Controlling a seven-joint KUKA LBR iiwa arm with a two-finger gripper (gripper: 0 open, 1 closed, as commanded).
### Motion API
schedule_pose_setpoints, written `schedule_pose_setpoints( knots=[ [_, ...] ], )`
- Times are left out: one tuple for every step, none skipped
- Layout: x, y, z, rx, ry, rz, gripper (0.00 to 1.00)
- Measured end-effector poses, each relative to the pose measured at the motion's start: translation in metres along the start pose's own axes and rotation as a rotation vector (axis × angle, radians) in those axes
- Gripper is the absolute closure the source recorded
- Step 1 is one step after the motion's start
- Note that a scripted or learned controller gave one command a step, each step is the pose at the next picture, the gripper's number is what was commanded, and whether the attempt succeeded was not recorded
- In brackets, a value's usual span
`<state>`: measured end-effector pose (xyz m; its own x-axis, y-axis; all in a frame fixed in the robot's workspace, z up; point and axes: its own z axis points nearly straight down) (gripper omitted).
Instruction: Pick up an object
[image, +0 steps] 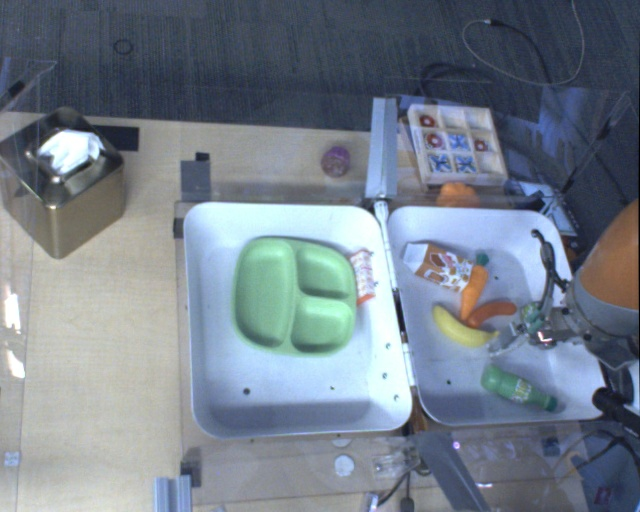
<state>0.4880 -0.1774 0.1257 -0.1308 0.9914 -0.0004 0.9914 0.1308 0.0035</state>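
Beside the gripper (520, 333) — grip unreadable — crowd banana (461, 328), carrot (474, 287) and green bottle (518, 389).

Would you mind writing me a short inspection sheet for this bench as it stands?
Surface: wooden bench with left bin and right bin side by side.
Job's things: right bin holds carton, carrot, banana, green bottle; left bin holds green tray, wrapper.
Clutter: tissue box, purple ball, tile board.
Grippers: gripper low over right bin, beside banana.
Cables: loops on floor.
Surroundings: dark carpet.
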Motion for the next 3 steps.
schedule_pose_setpoints(
  knots=[
    [0.000,0.075,0.035,-0.002,-0.001,-0.127,0.00],
    [0.008,0.152,0.038,-0.006,-0.002,-0.041,0.00],
    [0.008,0.156,0.023,-0.018,-0.009,-0.047,1.00]
  ],
)
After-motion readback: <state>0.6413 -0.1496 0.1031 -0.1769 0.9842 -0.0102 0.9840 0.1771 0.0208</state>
